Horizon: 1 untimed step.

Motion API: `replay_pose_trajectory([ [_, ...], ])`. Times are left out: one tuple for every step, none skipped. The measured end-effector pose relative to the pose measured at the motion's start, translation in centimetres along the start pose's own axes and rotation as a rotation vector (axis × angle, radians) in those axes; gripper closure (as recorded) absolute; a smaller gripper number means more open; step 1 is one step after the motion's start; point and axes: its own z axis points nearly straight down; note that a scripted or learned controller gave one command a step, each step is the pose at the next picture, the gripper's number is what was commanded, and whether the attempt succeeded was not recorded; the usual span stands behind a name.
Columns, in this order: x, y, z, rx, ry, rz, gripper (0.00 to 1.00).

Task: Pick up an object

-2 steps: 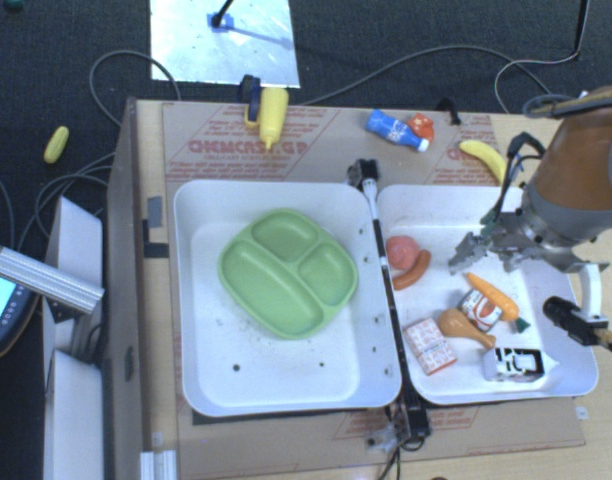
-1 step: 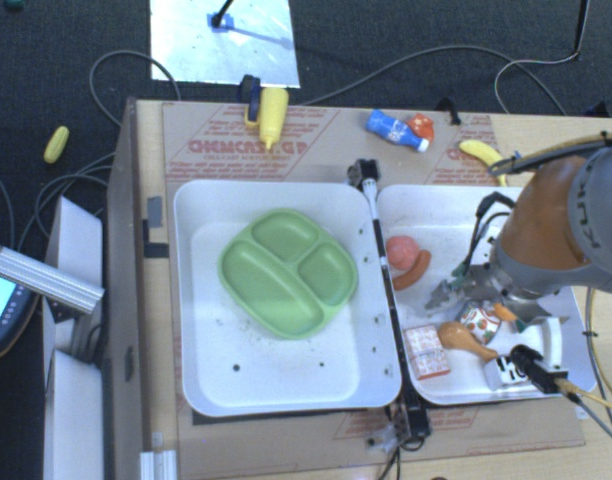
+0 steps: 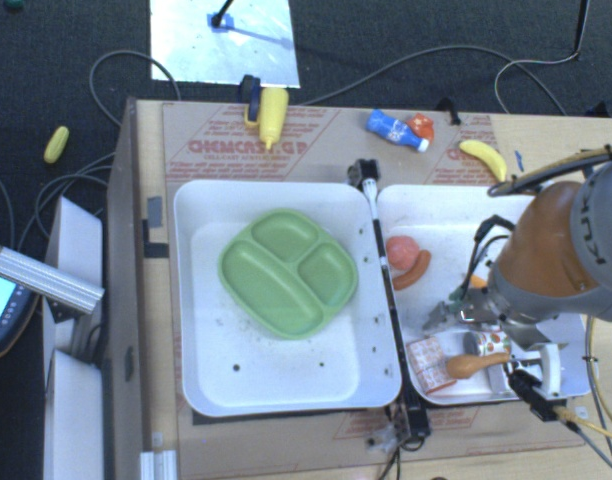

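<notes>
From above, the left bin (image 3: 201,368) holds a green divided plate (image 3: 288,272), lying flat near its middle. The right bin (image 3: 441,218) holds a pink-red ball (image 3: 401,250) touching a reddish sausage (image 3: 412,269) near the divider, and at the near edge a patterned card (image 3: 426,358) with an orange carrot-like piece (image 3: 468,364) beside it. My pincer (image 3: 476,318) hangs low over this right bin, just above those near pieces; whether it is wide or narrow I cannot tell.
</notes>
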Motion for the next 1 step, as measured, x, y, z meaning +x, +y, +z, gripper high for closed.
replay_pose_trajectory([
  [-1.44, 11.09, -3.01, -0.003, -0.001, -0.002, 0.00],
])
